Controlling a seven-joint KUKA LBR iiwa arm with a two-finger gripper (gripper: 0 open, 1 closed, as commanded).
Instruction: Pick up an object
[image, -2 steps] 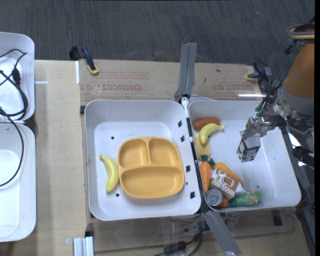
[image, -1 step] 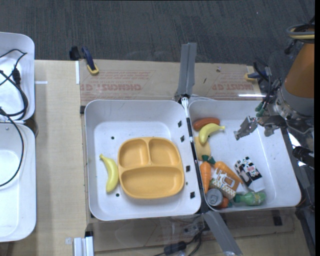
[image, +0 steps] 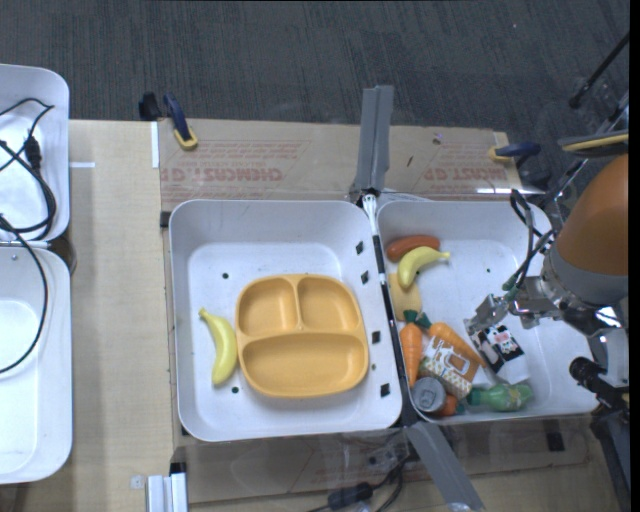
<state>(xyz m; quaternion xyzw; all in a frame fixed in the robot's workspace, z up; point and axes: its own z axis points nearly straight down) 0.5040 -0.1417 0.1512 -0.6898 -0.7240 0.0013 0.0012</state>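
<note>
The right bin (image: 470, 235) holds a heap of small things. A red sausage (image: 413, 243) and a yellow banana (image: 420, 262) lie at its far left. Nearer the front are an orange carrot (image: 410, 352), an orange snack packet (image: 448, 360), a small can (image: 428, 395) and a green toy (image: 500, 397). A black-and-white item (image: 502, 346) lies just below my gripper (image: 488, 316). The gripper hangs low over the middle right of this bin, beside the packet, and I see nothing held in it.
The left bin (image: 195, 300) bears an orange divided plate (image: 300, 335) and a second banana (image: 221, 346) by its left wall. A grey divider post (image: 374, 140) stands between the bins at the back. Cables hang near the arm on the right.
</note>
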